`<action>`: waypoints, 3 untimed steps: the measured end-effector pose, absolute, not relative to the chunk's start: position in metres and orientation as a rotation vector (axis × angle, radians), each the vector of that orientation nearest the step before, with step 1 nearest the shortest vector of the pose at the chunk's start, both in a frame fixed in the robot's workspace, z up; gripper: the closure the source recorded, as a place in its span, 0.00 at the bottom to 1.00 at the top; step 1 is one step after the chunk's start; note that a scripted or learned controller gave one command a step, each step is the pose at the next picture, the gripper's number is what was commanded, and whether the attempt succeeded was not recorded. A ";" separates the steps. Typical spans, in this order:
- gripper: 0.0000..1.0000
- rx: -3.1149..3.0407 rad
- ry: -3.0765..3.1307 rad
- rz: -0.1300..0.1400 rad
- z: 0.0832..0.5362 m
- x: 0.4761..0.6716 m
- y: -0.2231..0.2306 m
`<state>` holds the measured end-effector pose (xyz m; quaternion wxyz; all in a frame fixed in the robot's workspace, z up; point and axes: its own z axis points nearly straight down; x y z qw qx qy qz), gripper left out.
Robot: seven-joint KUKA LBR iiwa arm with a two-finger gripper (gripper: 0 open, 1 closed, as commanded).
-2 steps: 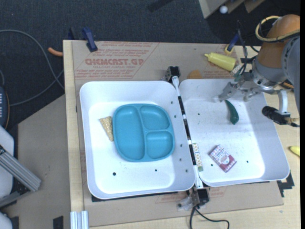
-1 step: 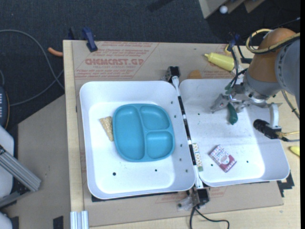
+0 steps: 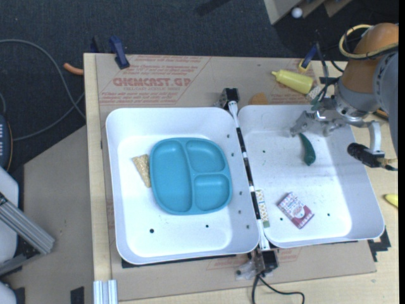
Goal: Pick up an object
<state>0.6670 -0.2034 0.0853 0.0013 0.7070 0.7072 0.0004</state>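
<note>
Your worktop [image 3: 95, 189] is bare brown board over dark carpet, with black cables trailing off its left side. Printed in red along the far edge you can read "CHEMCAST GP" [image 3: 152, 81]; the smaller lines under it are too fine to make out. A blue clamp [image 3: 118, 52] bites the far left corner.

In the left bin [image 3: 126, 233] a teal divided plate [image 3: 190, 175] sits near the middle, with a tan sponge-like piece [image 3: 142, 168] tucked against the plate's left edge.

In the right bin [image 3: 354, 220] a small red and white packet [image 3: 295, 209] lies near the front edge; its print is too small to read. A dark green object [image 3: 307, 148] lies toward the far edge, tilted.

The gripper [image 3: 316, 124] hangs just above the green object's upper end, and you cannot tell how its fingers stand. A yellow object [image 3: 293, 80] lies on the worktop beyond the right bin's far edge
</note>
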 end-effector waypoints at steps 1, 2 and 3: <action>0.00 2.221 2.224 0.000 0.085 0.630 -0.161; 0.00 2.218 2.221 0.001 0.085 0.667 -0.180; 0.00 2.222 2.222 -0.001 0.085 0.625 -0.165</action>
